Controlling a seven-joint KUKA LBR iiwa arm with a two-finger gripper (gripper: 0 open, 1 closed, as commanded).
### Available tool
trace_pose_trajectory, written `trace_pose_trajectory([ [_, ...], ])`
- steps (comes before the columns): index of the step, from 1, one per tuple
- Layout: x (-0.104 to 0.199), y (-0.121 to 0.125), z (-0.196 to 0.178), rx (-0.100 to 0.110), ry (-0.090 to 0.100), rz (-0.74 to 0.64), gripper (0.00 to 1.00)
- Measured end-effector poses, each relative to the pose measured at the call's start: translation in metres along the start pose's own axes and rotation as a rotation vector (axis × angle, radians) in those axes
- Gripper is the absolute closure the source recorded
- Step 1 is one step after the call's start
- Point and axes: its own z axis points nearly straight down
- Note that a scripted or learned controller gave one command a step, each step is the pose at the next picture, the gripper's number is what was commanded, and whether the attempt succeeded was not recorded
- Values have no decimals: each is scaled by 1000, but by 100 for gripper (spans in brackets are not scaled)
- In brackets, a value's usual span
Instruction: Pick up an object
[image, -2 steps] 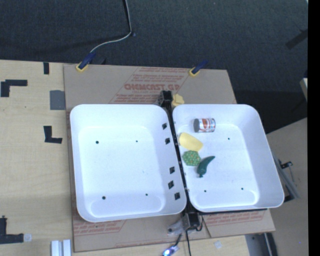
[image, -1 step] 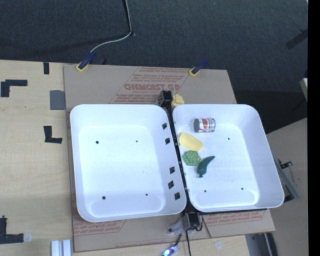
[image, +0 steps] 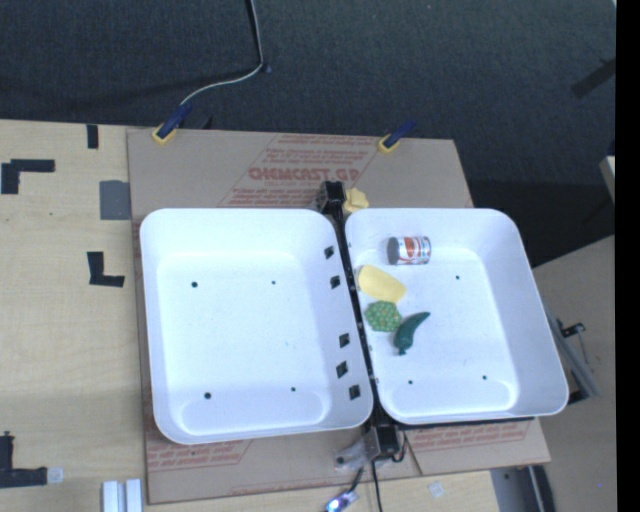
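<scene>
In the right bin (image: 500, 390) lie several small objects near its left wall. A small can (image: 409, 249) with a red and white label lies on its side toward the back. In front of it rests a yellow lemon-shaped piece (image: 381, 283). A green knobbly ball (image: 382, 317) touches the yellow piece's near side. A dark green pepper-like piece (image: 409, 331) lies just right of the ball.
The left bin (image: 240, 330) sits beside the right one, joined by black clips (image: 345, 340) along the shared wall. Both rest on a cardboard sheet (image: 300, 170) held by blue and yellow clamps (image: 170, 125). A cable (image: 240, 70) runs across the dark floor behind.
</scene>
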Motion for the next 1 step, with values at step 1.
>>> trace_pose_trajectory([
  [1, 20, -73, -3, 0, 3, 1, 100],
])
